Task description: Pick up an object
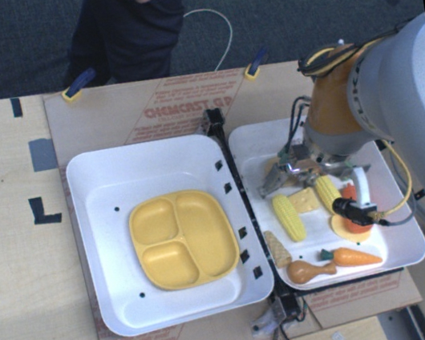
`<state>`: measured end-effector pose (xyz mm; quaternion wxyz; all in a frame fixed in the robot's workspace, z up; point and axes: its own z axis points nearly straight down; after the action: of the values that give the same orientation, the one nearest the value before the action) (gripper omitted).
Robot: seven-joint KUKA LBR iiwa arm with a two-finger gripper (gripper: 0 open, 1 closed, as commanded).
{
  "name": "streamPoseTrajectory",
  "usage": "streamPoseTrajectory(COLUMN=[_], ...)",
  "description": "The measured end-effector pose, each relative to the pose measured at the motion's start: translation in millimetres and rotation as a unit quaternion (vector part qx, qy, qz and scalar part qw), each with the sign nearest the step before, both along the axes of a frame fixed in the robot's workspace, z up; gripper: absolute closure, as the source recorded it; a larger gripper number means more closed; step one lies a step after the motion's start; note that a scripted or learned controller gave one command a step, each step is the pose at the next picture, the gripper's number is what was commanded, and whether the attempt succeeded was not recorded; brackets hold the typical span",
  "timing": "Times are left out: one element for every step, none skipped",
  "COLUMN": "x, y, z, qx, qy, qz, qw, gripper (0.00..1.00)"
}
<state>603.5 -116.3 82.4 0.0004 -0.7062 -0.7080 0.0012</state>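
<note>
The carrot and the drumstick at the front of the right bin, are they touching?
Cannot tell. In the camera view the carrot lies just right of the drumstick, with no plain gap or contact between them.

Light wooden bench (17, 264), brown cardboard sheet (177, 106) on it, two white bins (93, 186) side by side atop

A robotics lab: 2 white bins (92, 227) clamped to a cardboard-covered bench (177, 106)
</note>
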Motion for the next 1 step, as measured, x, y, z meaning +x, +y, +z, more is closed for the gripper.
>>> streamPoseTrajectory(x=[0.8], y=[0.0], z=[12.6], qx=[-0.0002], qy=[-0.001], qz=[0.000], qw=[1.0000], gripper=[1.00])
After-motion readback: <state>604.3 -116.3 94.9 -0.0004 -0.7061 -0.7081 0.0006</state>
